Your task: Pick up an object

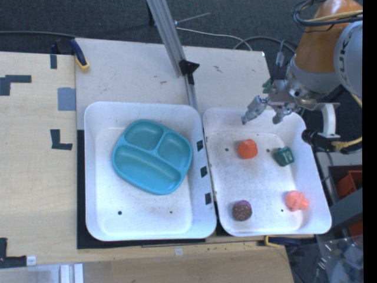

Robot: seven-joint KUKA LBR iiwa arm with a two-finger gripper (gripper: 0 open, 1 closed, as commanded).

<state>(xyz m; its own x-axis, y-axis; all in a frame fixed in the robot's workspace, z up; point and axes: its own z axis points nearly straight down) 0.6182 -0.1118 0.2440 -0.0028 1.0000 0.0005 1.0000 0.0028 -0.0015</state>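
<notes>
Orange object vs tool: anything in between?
No. In the camera view the open tool hangs above the orange object; between them is bare white floor of the right bin.

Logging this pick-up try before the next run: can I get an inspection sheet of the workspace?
Surface: two white bins, left bin, right bin, on a bench.
Job's things: right bin holds orange block, green piece, dark ball, pink lump.
Clutter: blue divided plate in left bin.
Grippers: pincer open, above right bin's far edge, holding nothing.
Cables: white cable behind bench.
Surroundings: metal pole, dark floor.
</notes>
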